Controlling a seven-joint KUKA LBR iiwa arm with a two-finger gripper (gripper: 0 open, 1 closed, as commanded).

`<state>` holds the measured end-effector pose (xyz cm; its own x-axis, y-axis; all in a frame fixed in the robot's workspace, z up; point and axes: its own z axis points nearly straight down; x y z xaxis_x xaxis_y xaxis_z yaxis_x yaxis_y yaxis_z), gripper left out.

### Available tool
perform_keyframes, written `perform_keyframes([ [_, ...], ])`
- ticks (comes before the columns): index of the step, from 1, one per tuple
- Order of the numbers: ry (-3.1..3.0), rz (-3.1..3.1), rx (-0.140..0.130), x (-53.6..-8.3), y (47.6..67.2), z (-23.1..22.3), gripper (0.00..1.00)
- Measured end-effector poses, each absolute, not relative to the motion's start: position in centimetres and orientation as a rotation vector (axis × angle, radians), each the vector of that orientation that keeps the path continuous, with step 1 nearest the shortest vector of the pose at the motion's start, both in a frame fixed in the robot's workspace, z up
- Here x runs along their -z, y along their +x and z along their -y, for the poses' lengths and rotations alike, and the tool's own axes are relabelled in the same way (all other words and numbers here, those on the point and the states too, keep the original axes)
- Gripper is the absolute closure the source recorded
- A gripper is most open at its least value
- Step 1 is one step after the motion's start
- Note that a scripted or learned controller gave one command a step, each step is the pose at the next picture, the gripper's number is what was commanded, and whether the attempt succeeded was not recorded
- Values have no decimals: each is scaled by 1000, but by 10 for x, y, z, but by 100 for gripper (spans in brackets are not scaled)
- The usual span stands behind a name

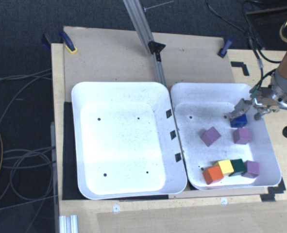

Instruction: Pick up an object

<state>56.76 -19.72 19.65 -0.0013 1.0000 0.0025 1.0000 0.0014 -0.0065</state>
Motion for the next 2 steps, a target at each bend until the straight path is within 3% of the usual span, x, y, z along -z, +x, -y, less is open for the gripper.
perform_keyframes([
  [1,-2216,2217,-5,-134,563,195,0],
  [2,-2222,2224,4,-149,565,196,100],
])
